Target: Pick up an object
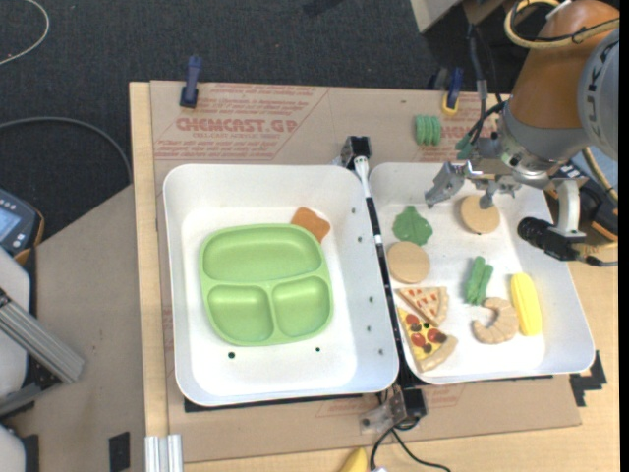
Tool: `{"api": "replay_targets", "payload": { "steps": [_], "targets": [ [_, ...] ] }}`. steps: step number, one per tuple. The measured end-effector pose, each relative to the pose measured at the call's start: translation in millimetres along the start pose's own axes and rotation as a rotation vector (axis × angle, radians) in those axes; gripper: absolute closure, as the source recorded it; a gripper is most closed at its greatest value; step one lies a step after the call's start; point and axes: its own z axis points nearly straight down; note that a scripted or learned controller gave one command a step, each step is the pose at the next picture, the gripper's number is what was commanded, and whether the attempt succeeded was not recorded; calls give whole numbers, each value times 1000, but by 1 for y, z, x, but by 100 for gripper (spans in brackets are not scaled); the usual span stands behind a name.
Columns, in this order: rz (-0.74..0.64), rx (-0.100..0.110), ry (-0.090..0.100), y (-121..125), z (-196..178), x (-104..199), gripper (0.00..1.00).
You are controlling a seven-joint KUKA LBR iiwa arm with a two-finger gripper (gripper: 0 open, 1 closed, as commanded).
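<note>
On the wooden bench (246, 116) two shallow white bins stand side by side. In the left white bin (187, 264) lies a light green plastic tray with three compartments (265, 283), and just beside its upper right corner, touching or almost touching it, lies a small orange piece (311, 222).

The right white bin (565, 337) holds toy food. Near its left wall there is a dark green leafy piece (412, 227), and just below it a round beige disc like a biscuit (408, 262). Lower lie two pizza slices with red spots, the upper pizza slice (426, 303) and the lower pizza slice (428, 343), close together. To the right of them there is a small green bean-shaped piece (479, 279), a curled beige piece like a shrimp (494, 321), and a yellow corn cob (526, 303) near the right wall. A second round beige disc (481, 214) lies in the upper part of this bin.

The grey and orange arm (560, 67) comes in from the right. Its two-finger gripper (470, 181) hangs over the upper part of the right bin, just above the second disc. I cannot tell how the claw stands, and nothing is seen held in it.

Outside the bins, on the bench above the right bin, rests a light green ribbed piece (427, 130).
</note>
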Motion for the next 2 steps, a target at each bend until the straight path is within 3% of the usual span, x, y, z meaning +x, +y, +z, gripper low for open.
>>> {"api": "replay_targets", "payload": {
  "steps": [1,2],
  "targets": [
    [5,12,1,-34,102,-46,0],
    [9,-7,-8,-95,10,-113,0]
  ]
}}
